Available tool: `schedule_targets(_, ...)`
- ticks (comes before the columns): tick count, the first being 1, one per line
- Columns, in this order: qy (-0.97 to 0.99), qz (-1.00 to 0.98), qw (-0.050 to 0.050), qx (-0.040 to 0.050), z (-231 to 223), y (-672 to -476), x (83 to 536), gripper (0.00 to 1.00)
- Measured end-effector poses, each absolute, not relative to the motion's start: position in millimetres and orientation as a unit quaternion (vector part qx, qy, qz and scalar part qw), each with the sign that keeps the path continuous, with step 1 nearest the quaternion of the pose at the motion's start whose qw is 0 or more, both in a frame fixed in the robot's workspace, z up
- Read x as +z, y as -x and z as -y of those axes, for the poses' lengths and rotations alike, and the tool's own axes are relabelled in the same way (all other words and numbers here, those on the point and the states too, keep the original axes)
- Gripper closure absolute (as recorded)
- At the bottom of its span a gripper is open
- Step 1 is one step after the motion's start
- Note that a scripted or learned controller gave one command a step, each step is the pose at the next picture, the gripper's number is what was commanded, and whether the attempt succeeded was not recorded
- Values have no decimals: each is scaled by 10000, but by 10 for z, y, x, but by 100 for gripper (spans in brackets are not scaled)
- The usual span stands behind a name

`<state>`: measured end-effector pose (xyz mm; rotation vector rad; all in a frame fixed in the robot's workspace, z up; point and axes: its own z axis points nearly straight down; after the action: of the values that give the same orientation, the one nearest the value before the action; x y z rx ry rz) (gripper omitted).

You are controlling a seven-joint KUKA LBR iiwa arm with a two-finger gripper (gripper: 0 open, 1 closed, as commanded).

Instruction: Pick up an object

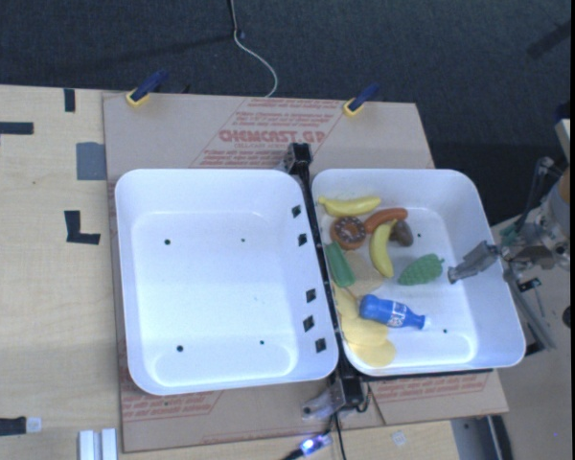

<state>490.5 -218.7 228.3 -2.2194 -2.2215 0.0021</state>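
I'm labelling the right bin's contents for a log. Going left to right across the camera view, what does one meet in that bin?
Green pepper → brown doughnut → blue bottle → green leafy piece → the pincer near the right wall. The bananas, sausage and yellow pieces overlap these in the order, so they are left out.

Two white bins (134, 257) are sitting on tan cardboard (259, 132) printed in red, the right bin (494, 333) showing two yellow bananas (350, 204), a brown doughnut (348, 231), a red-brown sausage (388, 218), a blue bottle (391, 311), green pieces (421, 270) and a pale yellow piece (369, 343).
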Motion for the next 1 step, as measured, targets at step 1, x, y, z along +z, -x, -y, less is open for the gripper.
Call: schedule_targets(1,7064,7078,30,15,1927,-4819,769,0)
